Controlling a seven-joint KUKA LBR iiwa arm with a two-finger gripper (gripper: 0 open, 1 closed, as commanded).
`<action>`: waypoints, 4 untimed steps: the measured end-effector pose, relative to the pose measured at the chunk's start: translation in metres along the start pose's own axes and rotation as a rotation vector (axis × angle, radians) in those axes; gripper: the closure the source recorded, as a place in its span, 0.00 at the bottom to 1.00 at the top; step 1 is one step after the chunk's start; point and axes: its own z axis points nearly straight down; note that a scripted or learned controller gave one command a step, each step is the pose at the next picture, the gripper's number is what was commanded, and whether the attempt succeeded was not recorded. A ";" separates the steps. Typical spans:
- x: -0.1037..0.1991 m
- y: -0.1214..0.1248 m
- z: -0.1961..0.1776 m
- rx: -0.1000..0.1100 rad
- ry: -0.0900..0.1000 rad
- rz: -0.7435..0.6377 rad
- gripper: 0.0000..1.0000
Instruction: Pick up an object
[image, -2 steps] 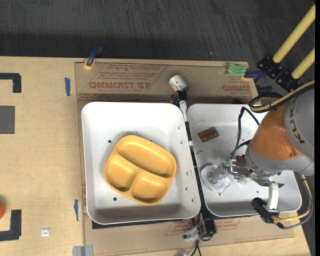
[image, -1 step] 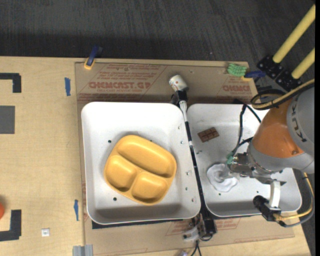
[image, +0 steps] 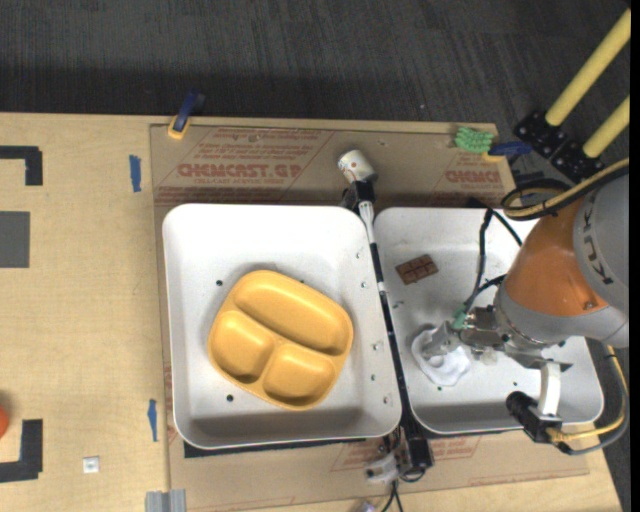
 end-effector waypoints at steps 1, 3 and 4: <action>0.004 0.036 0.009 0.002 -0.001 -0.050 0.00; -0.001 0.009 0.010 0.003 0.000 -0.202 0.00; -0.002 -0.011 0.010 0.002 0.000 -0.124 0.00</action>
